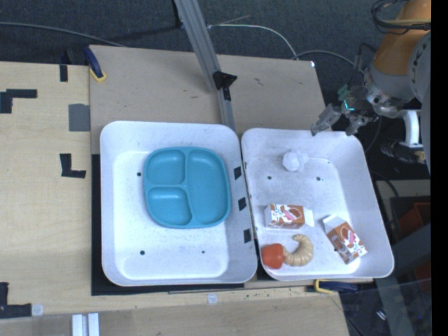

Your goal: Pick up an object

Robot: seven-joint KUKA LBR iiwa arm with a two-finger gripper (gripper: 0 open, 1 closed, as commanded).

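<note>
Two shallow white bins sat side by side on the table (42, 187). From where I stood, the left bin (119, 257) carried a blue plate (187, 187) with three compartments, lying flat and a little toward the bin's far side. The right bin (329, 163) held the smaller things. A small white ball (292, 161) lay near its far wall, on its own. Closer to me, a small red and white carton (287, 215) lay flat near the bin's middle, and a second carton (344, 239) of the same colours lay tilted toward the near right corner, apart from the first. At the near left corner a red tomato (273, 256) rested touching a tan croissant (302, 251), which curved up just beside it and sat just below the first carton.

The arm (402, 44) reached in from the right, grey with its orange band showing near the top edge. Its gripper (341, 120) hung over the far right corner of the right bin, at or just outside the rim, well apart from the cartons and food and nearer the white ball than anything else. The dark fingers (323, 123) looked spread apart, with nothing between them
</note>
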